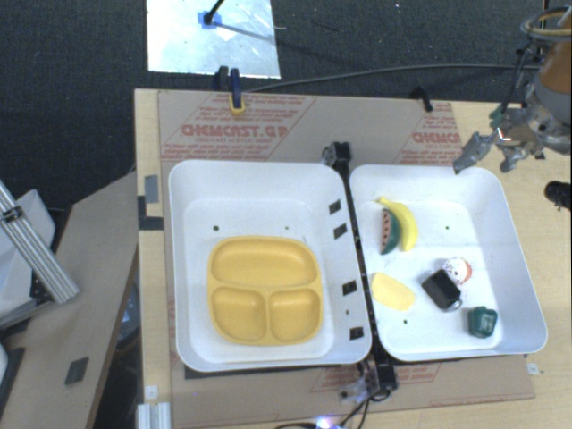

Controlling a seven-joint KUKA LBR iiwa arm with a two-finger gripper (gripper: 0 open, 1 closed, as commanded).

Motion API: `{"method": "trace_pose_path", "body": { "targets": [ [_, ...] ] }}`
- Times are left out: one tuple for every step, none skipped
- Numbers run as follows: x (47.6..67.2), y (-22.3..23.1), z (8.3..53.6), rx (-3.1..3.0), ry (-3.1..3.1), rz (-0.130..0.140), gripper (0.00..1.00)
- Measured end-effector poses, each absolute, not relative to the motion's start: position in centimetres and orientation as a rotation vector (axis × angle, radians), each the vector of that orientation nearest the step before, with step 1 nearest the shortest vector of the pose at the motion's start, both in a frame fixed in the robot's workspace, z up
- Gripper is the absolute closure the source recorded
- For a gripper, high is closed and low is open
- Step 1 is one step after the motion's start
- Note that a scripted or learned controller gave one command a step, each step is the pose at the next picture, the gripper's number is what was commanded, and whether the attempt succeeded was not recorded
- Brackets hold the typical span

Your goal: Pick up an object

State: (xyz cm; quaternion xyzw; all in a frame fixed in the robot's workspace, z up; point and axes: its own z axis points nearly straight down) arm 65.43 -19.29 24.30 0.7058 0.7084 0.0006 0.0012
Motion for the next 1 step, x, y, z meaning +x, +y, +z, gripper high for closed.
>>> {"method": "trace_pose_path", "body": {
  "targets": [
    [65.49,-20.10,18.48,2.220,2.223,-0.002,0.00]
  ]
}}
